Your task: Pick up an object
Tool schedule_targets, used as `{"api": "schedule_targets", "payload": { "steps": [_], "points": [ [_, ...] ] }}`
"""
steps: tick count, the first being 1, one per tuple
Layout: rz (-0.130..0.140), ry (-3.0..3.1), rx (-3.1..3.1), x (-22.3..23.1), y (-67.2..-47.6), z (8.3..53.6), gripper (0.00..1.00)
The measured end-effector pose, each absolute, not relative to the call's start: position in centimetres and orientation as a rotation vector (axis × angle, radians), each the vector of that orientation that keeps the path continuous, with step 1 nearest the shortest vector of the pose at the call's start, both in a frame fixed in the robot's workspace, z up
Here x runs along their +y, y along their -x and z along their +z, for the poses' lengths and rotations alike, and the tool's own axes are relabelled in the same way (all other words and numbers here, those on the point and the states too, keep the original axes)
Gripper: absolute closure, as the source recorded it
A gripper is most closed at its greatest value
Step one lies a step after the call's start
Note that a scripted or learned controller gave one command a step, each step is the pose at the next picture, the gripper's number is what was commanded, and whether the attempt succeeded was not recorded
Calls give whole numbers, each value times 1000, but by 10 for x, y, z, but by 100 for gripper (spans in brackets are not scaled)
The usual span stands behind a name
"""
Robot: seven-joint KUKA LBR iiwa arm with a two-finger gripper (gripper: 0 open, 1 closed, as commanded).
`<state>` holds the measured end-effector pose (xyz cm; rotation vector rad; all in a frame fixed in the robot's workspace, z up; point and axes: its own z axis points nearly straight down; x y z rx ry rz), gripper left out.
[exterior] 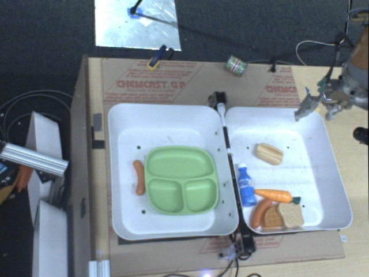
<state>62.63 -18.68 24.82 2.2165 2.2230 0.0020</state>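
Green divided tray (pixel 181 179), two sausages (pixel 138 176), one carrot (pixel 273 195), end effector (pixel 318 104) spread

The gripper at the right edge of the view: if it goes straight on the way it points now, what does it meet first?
The gripper points down-left over the right bin's far corner. It would probably meet the bare white floor of the right bin first. The bread roll lies further along that line. Depth is unclear from one view.

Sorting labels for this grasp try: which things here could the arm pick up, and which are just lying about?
Pickable, in the bins: bread roll, blue bottle, carrot, toast slice, right-bin sausage, left-bin sausage, green tray.

Lying about: tape roll, foil sheet, cables.
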Motion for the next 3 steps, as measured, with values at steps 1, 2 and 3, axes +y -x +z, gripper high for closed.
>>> {"api": "schedule_targets", "payload": {
  "steps": [1,2,3],
  "points": [
    [-1,-2221,2224,-184,-616,135,0],
    [9,-2213,2219,-143,-607,89,0],
    [14,-2210,2219,-143,-608,100,100]
  ]
}}
